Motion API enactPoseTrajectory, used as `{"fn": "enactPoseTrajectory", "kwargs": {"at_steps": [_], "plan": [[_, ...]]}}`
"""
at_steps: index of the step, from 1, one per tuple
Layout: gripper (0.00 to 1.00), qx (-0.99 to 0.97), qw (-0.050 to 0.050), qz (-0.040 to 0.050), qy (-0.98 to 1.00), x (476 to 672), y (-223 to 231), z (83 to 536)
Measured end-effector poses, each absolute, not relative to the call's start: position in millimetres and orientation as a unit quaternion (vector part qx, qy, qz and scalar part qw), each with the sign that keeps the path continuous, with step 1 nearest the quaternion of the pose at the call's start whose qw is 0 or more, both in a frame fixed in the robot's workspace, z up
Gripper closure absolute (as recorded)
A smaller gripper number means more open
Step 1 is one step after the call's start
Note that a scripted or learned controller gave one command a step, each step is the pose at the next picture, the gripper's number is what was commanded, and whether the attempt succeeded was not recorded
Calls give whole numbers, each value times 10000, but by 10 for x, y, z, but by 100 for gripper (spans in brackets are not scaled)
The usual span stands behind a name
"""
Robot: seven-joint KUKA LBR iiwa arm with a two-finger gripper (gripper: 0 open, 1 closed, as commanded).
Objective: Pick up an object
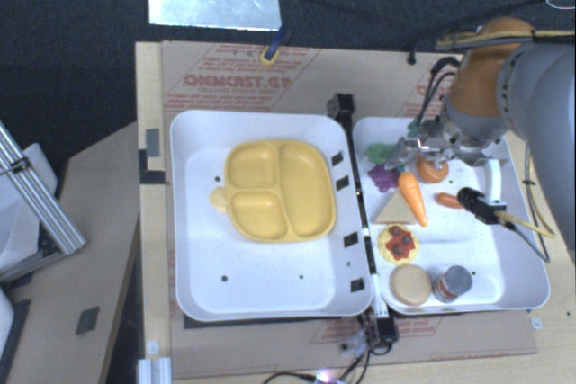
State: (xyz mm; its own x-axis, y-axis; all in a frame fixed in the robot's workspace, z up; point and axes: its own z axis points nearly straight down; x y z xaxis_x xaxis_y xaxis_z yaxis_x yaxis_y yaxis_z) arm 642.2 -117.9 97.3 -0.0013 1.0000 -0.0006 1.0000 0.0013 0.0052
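We see the gripper [416,148] low over the far end of the right bin [522,283], but we cannot tell how it is set, as the wrist blurs it. Just beside it lie purple grapes [383,179], a green leafy piece [379,153] and what may be a small orange fruit [433,170]. Nearer us a carrot [412,197] leans on a pale wedge [394,210], with a small pizza [398,243], a round bun [410,285] and a can [452,283] beyond. In the left bin [198,283] sits a yellow divided plate [274,191].
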Motion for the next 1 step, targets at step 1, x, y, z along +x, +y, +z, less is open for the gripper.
{"fn": "enactPoseTrajectory", "kwargs": {"at_steps": [1], "plan": [[100, 7067, 24, 21, 7075, 6425, -1180, 1064]]}}
